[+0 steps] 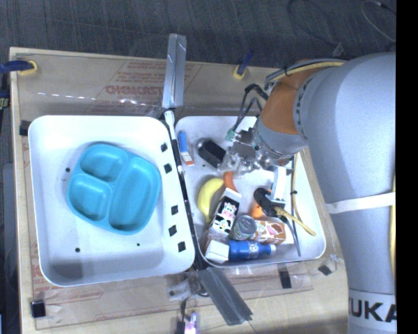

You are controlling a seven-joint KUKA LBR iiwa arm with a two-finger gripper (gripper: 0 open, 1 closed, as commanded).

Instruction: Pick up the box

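A small box (226, 214) with a black-and-white print lies tilted in the middle of the right bin (308, 207), leaning against a yellow banana (207, 195). My gripper (237, 164) hangs low over the back half of that bin, just above and behind the box. A small orange item (228, 180) sits directly under the gripper, between it and the box. Nothing shows as held.
Around the box lie a metal can (245, 226), a brown carton (272, 232), a blue bottle (252, 250) and a white packet (217, 250). A blue pen (183, 148) and a black object (210, 152) sit at the back left. The left bin (49, 256) holds a blue divided tray (115, 188).
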